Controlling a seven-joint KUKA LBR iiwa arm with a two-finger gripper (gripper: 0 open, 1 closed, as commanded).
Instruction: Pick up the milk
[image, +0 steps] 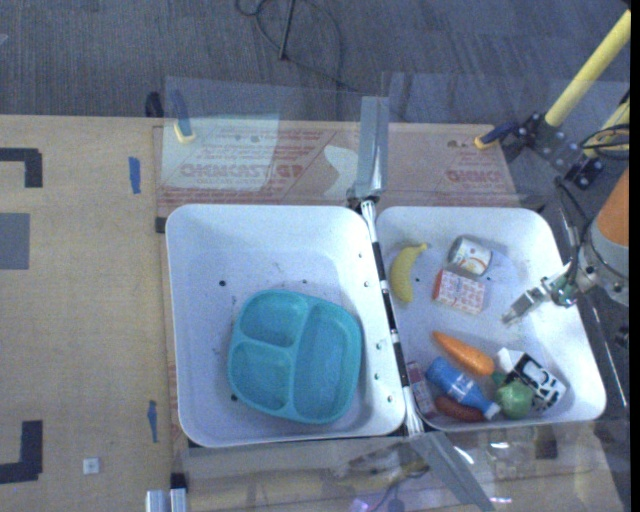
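In the right bin (590, 385), the milk (536, 381) lies ungrasped; the gripper (530, 303) hovers apart, its opening unclear, pickup undone.

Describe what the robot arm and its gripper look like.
At the view's right edge the arm shows an orange band above a grey wrist section. From it a slim metallic gripper with thin silvery fingers extends, with a small greenish part at its base.

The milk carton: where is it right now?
The milk carton lies in the right bin's near right corner, beside the green fruit, below the gripper.
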